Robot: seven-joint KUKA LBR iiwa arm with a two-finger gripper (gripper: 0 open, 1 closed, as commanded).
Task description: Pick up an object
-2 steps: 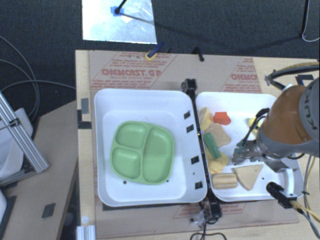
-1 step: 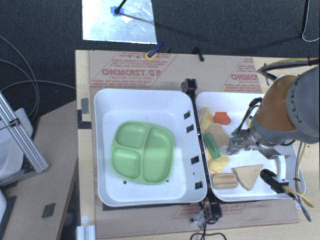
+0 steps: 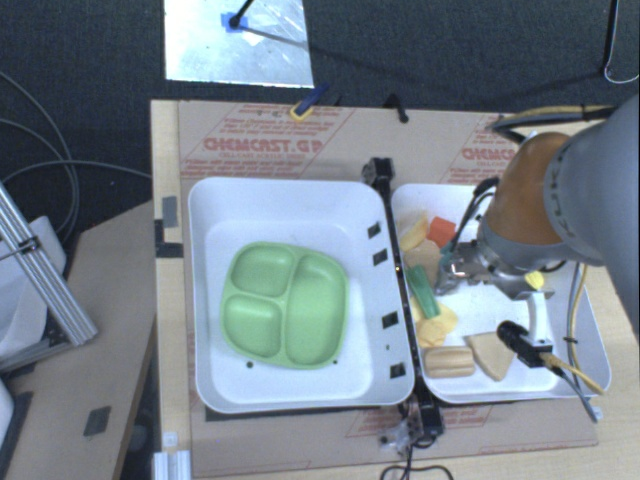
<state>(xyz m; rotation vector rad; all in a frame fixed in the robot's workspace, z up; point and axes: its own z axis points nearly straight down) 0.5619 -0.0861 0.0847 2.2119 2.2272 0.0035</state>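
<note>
1. Position of the arm. My arm reached in from the right of the camera view and stood over the right bin. The orange band above my wrist covered the upper right part of that bin.

2. State of the fingers. My fingers were low over the left half of the right bin, close above the cluster of items there. I could not tell from this view whether they were open or closed, and no item was seen between them.

3. Items for picking. All loose items lay in the right bin.
- A green stick lay just beside my fingers, on their left, running down along the bin's left wall.
- An orange block lay near the top of the bin, touching a pale yellow piece on its left.
- A beige piece lay between the pale yellow piece and the green stick.
- A yellow piece lay under the lower end of the green stick.
- A tan roll lay at the bottom of the bin, with a tan wedge just beside it on the right.

4. Left bin. The left bin held a green divided plate, lying flat near its centre, well apart from my fingers.

5. Support. Both bins stood side by side, touching, on a cardboard sheet with red lettering on the desk.
</note>
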